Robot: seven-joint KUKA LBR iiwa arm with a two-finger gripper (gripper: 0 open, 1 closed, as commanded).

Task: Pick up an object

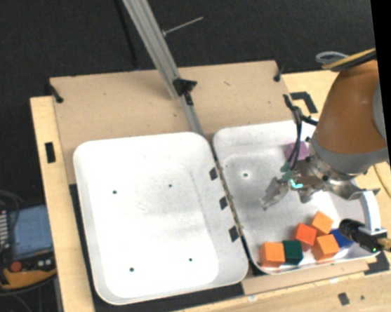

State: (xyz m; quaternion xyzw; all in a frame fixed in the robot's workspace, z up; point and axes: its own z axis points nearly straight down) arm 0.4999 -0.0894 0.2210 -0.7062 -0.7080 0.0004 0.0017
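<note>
Camera view shows the gripper poised over the bare floor of the right bin, its fingers spread and pinching nothing. By my reading this is the approach step, before any grasp. The blocks cluster at five o'clock from the fingertips, well apart: an orange block touching a green block, more orange ones beyond. Next, the arm must travel toward them, descend, and straddle one.
</note>
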